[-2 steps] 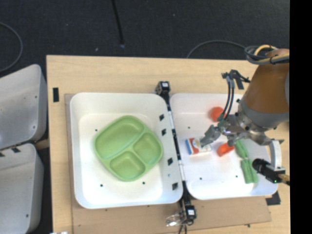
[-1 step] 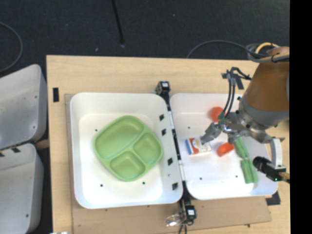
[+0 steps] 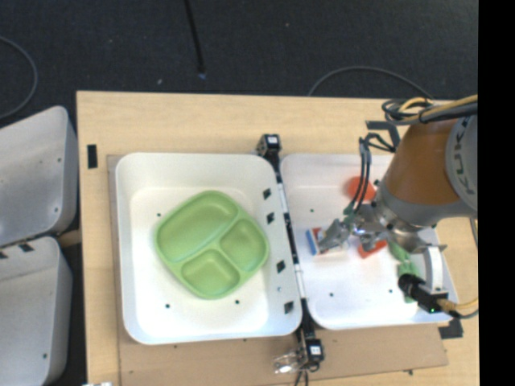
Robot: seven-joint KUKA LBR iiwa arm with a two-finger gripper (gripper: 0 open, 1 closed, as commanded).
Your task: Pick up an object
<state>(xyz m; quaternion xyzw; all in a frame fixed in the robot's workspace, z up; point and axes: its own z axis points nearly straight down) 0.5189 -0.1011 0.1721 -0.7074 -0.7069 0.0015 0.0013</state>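
Across the left bin (image 3: 129, 215), a green divided plate (image 3: 211, 244) lies flat near the middle, out of the arm's way. Right bin (image 3: 322, 312): a small blue object (image 3: 312, 239) sits near the divider, just beside the gripper (image 3: 331, 238), which is low over the floor, probably lining up a grasp. Whether the jaws are spread or pressed together cannot be made out. Orange piece (image 3: 355, 187) and red piece (image 3: 370, 248) lie partly under the wrist; green item (image 3: 400, 252) beside them.
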